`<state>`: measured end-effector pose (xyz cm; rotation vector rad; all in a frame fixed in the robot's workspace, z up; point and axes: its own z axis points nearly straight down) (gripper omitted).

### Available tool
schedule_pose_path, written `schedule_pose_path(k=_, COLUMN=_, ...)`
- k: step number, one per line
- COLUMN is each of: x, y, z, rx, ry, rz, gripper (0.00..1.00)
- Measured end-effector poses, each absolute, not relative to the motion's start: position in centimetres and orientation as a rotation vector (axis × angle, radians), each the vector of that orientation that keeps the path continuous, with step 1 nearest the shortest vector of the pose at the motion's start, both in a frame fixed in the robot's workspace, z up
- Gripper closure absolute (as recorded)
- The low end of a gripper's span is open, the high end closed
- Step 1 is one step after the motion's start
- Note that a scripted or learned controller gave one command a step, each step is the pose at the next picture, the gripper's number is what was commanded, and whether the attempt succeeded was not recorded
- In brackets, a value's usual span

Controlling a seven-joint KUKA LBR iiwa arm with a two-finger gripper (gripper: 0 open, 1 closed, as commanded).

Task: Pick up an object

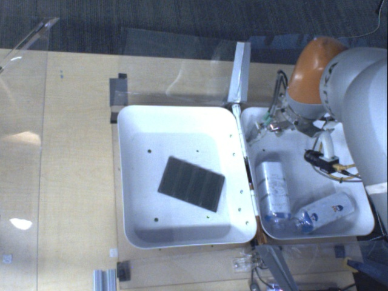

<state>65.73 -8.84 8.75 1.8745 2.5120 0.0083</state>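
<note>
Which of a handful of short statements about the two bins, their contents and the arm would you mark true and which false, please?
1. A dark ribbed rectangular pad lies in the left bin. True.
2. Two clear plastic bottles lie in the right bin. True: one bottle lies near the divider, the other bottle sits tilted beside it.
3. The dark pad stands upright against a bin wall. False: it lies flat on the floor, clear of the walls.
4. The arm reaches over the left bin. False: it is over the right bin.
5. Both bottles have red caps. False: their cap ends look blue.
</note>
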Motion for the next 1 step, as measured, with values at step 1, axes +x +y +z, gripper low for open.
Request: schedule_pose_path(k=1, x=58.57, y=-9.2, z=8.93, rx=1.942, ry=2.458, rz=0.011, gripper=0.0)
